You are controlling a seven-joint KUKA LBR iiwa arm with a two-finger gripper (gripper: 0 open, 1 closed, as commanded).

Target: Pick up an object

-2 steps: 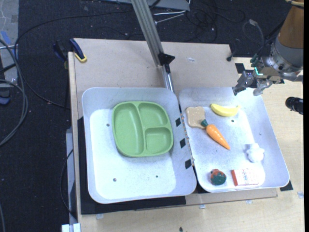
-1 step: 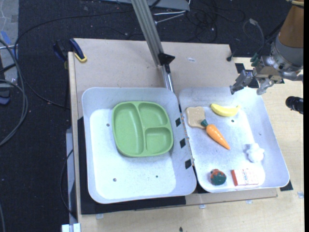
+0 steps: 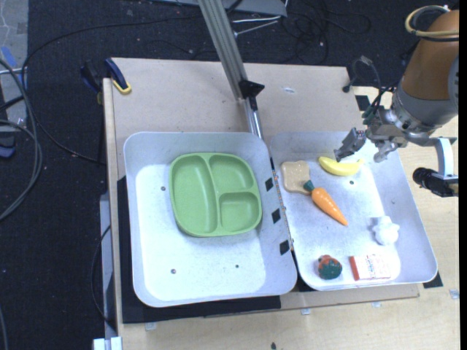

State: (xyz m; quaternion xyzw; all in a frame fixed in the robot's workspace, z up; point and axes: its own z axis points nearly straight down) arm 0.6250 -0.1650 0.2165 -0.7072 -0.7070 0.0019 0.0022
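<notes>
In the right bin (image 3: 408, 217) lie a yellow banana (image 3: 340, 167), an orange carrot (image 3: 327, 204), a tan bread slice (image 3: 295, 175), a white crumpled item (image 3: 384, 230), a red and white box (image 3: 373, 266) and a small red and green ball (image 3: 329, 267). My gripper (image 3: 367, 146) hangs over the bin's far side, just right of and above the banana. Its two fingers stand apart, open, with nothing between them.
The left bin (image 3: 146, 254) holds a green divided plate (image 3: 216, 193). A slanted metal pole (image 3: 228, 42) crosses the bench behind the bins. Dark clips (image 3: 277, 214) sit along the seam between the bins. Cables lie on the dark floor around.
</notes>
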